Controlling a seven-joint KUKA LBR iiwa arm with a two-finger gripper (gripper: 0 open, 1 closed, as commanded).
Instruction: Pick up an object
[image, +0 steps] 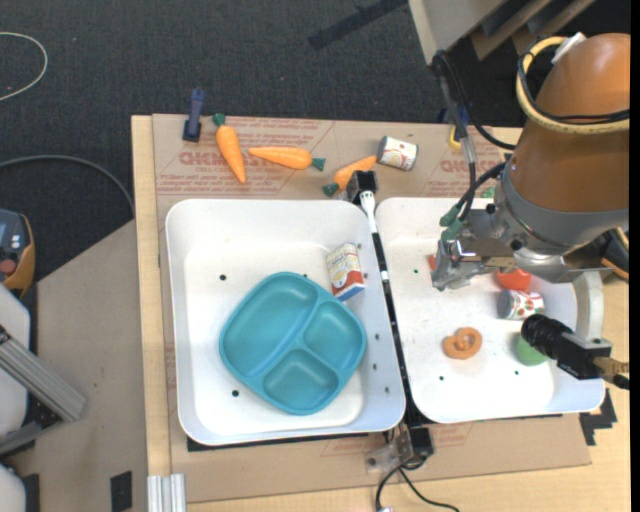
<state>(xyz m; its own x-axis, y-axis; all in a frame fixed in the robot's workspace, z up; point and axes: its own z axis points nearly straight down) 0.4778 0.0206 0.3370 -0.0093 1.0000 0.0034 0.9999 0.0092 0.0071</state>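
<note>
So we're looking down at two white bins: the left bin (190, 300) is holding a big teal divided plate (292, 342) with a small carton (345, 271) lying just beside its upper right edge. The arm (570, 130) is hanging over the right bin (480, 400), and its gripper (455, 268) is sitting low near that bin's upper left; we honestly can't tell how it's set. In the right bin we're seeing a red-and-white can (518, 295), a green thing (530, 347), and an orange ring (462, 344) lying apart from the gripper. Behind the bins, three carrots (281, 157) and a little cup (397, 153) are lying on the cardboard.
</note>
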